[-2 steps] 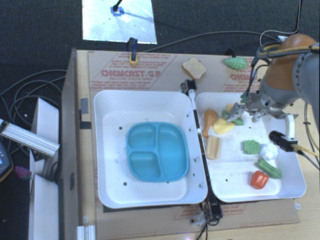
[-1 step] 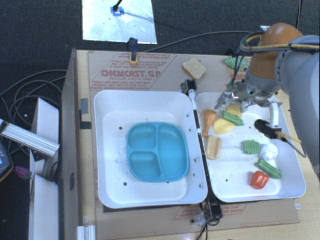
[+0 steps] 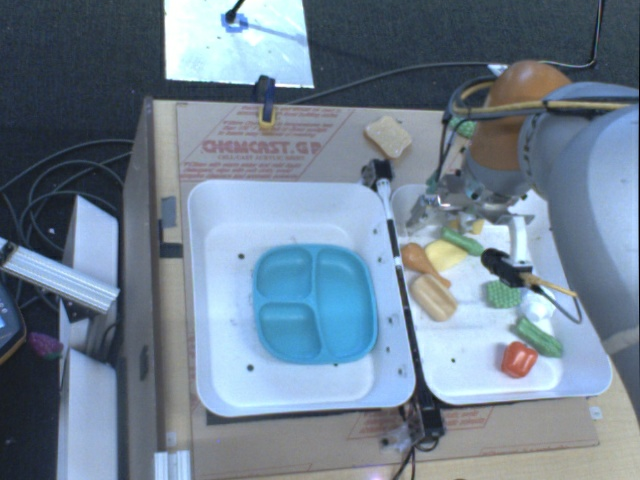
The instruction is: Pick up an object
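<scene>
Reaching in from the right, the grey arm with its orange band hangs over the far end of the right shallow white bin (image 3: pixel 580 373), with the gripper (image 3: pixel 440 208) low near that bin's far left corner; the arm's own body hides whether it is open or closed, so I cannot tell, and nothing can be seen held in it. The toy food pieces to pick from all lie in this right bin. A slim green pod (image 3: pixel 462 240) lies just in front of the gripper, and a yellow wedge (image 3: pixel 446 256) lies just beside it, touching an orange piece (image 3: pixel 412 258) near the dividing wall. A tan bread-roll shape (image 3: pixel 434 297) sits nearer the camera, with a green ridged block (image 3: pixel 502 294) to its right. At the near right are a second green pod (image 3: pixel 540 337) and a red pepper with a green top (image 3: pixel 518 359). The left shallow white bin (image 3: pixel 225 368) holds a light blue plastic plate with three compartments (image 3: pixel 315 303). A beige sponge-like slice (image 3: pixel 388 136) rests on the brown cardboard sheet (image 3: pixel 300 138) beyond the bins.
</scene>
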